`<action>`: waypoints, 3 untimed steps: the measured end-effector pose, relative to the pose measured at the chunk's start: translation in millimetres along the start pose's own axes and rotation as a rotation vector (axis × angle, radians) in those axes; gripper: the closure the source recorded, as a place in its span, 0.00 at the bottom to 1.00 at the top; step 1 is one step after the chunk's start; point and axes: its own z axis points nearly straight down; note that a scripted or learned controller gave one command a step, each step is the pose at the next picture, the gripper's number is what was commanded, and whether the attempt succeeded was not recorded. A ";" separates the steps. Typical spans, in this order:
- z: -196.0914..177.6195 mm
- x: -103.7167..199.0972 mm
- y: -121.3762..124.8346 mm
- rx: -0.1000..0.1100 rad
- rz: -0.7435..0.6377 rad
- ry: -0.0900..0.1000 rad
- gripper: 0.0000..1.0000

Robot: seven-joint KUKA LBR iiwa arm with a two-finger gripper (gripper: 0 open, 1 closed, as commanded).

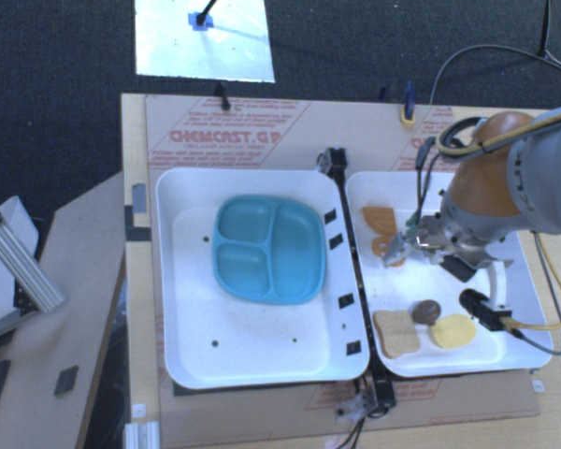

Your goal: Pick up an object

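Toast slice [395, 332] sits at the near edge of the right bin [518, 349], tan and squarish, with a small brown round piece [425, 311] touching its upper right corner and a yellow lemon-shaped item [453, 330] just beside that. Farther back in the same bin, an orange waffle-like piece [380, 220] lies near the divider, and an orange ring-shaped bit [384, 247] sits just below it. Arm comes in from the right, orange band above the wrist, jaws [396, 252] down at the ring-shaped bit; spread or pressed together, cannot tell, and nothing visibly pinched. Left bin [193, 344] holds a blue three-compartment plate [267, 250], lying flat near its middle. Both bins rest side by side on the worktop [262, 129], black clips along the seam between them
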 end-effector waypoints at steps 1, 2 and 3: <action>-14.4 -0.2 2.6 -0.008 0.000 -0.001 1.00; -62.1 -7.6 -0.8 -0.011 0.001 -0.002 1.00; -126.3 -10.6 -0.1 -0.013 -0.003 -0.003 1.00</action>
